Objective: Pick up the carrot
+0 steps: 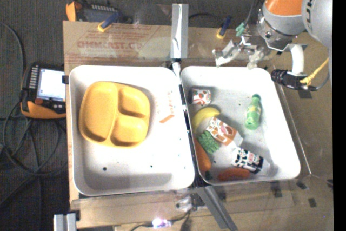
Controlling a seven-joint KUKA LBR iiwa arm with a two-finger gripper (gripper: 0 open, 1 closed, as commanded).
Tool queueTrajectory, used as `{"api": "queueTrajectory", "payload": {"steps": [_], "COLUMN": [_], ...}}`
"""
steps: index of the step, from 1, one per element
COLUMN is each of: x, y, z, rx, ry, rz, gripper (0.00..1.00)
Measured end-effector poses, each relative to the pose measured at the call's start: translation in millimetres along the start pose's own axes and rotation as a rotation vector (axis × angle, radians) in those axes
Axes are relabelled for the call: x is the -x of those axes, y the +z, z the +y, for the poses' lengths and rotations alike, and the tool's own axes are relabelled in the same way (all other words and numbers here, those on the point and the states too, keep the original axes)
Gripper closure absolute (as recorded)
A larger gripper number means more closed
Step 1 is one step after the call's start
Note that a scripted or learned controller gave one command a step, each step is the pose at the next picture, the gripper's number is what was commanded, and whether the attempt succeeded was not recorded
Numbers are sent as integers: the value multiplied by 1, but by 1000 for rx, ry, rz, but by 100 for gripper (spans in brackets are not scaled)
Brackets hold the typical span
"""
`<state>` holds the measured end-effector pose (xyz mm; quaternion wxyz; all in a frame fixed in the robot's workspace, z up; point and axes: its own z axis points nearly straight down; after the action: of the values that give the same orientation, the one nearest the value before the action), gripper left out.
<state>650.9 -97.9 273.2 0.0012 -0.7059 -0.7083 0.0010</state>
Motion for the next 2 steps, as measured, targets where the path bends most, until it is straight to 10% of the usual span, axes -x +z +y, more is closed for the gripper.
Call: {"api": "queueTrajectory", "payload": {"steps": [1, 2], "x": [25, 21], "y": [130, 174], "z": [5, -12], "rx": [-2, -1], "ry": [109, 167], "rz": [-4, -4], "gripper": [0, 0]}}
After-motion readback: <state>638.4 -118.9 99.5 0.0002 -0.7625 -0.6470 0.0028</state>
